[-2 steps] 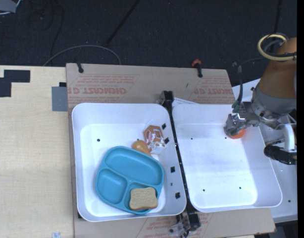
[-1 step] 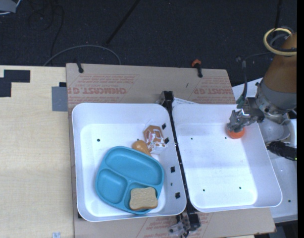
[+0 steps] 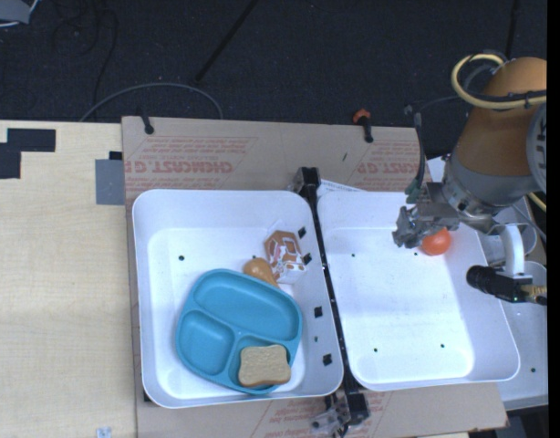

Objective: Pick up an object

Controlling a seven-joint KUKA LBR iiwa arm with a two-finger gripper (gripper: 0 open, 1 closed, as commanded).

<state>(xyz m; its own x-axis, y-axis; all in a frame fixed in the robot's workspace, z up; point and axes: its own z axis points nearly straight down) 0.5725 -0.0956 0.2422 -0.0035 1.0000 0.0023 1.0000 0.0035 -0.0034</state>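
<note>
Over the right bin [image 3: 499,359] the end effector [image 3: 415,230] hangs beside a small orange-red object [image 3: 436,242] — whether it pinches it, I cannot tell. Best to centre on the object, close firmly — then lift straight.

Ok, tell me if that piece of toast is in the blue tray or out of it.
In. The toast lies flat inside the blue tray, in the compartment at its near right corner, within the left bin.
</note>
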